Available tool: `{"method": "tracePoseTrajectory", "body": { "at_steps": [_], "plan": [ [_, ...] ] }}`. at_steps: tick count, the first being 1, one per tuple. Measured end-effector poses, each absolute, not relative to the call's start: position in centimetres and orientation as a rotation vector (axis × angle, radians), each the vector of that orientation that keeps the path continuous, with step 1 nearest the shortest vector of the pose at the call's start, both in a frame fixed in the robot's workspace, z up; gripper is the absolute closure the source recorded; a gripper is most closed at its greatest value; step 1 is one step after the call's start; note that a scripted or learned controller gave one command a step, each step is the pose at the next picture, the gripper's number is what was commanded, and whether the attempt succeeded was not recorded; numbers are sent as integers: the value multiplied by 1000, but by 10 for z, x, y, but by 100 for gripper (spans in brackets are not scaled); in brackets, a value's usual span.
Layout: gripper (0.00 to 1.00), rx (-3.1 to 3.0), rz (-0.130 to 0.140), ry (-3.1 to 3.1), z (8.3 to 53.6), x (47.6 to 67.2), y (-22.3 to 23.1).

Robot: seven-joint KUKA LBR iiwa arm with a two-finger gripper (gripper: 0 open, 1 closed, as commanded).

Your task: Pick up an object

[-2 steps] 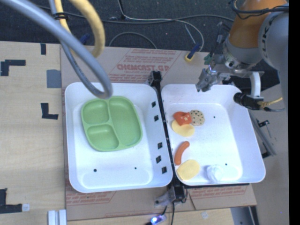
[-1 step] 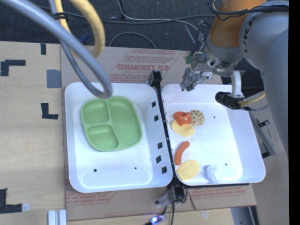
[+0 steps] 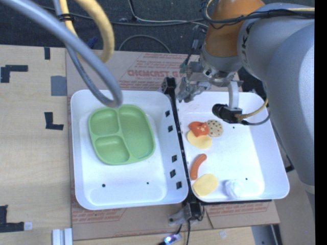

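The gripper is held above the right bin's far-left corner, likely staged for descent; whether it is open cannot be told, nothing is seen held; candidate objects are clustered below: red piece, cookie, sausage, yellow piece.

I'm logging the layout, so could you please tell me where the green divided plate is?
The green divided plate lies in the left bin, toward its back half, across the divider from the food pieces.

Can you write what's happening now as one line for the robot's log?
tool: above right bin's far-left corner | held: nothing seen | toys in right bin | green tray in left bin
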State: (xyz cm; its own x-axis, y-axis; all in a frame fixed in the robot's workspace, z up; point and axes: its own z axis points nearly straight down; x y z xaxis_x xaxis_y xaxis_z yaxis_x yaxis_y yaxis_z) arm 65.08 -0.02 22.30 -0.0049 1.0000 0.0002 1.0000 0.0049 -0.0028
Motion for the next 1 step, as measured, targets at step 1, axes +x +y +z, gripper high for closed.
{"method": "tracePoseTrajectory", "body": {
  "at_steps": [1],
  "plan": [
    [100, -2214, 3, -2225, 231, 639, 46]
  ]
}}
